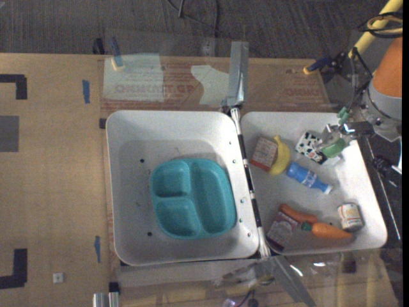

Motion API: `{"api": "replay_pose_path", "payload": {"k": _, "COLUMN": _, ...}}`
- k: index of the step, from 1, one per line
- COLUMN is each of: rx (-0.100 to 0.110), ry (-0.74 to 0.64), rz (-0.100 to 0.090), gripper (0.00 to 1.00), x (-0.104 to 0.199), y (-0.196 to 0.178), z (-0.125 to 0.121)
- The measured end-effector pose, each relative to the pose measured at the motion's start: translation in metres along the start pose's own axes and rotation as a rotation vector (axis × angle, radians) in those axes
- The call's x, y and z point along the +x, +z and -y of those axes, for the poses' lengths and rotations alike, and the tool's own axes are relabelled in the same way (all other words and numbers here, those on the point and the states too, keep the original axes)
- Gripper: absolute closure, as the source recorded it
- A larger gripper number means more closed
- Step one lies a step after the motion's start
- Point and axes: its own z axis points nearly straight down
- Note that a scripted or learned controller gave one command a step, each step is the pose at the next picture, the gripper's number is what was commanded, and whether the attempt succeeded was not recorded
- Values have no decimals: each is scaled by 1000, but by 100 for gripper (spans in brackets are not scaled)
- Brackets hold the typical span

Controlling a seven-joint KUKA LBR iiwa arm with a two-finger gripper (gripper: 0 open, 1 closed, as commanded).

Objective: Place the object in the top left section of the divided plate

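Cardboard-covered tabletop (57, 171), 2 white bins; teal divided plate (193, 197) in left bin; hand (337, 139) over right bin's far corner, finger state unclear.

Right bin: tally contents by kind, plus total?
Toy food: 2, banana, carrot
Bottle: 1, blue bottle
Can: 1, small can
Boxes or packets: 3, tan box, patterned box, dark packet
Unclear: 1, orange-red piece
Total: 8
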Motion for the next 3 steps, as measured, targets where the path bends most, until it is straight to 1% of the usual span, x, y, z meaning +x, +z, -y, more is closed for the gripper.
{"api": "replay_pose_path", "payload": {"k": 1, "rx": 2, "ry": -39, "rz": -3, "gripper": 100, "x": 8, "y": 22, "z": -1}}
{"api": "replay_pose_path", "payload": {"k": 2, "rx": -2, "ry": 104, "rz": -1, "gripper": 100, "x": 85, "y": -7, "z": -42}}
{"api": "replay_pose_path", "payload": {"k": 3, "rx": -2, "ry": 42, "rz": -1, "gripper": 100, "x": 140, "y": 4, "z": -84}}
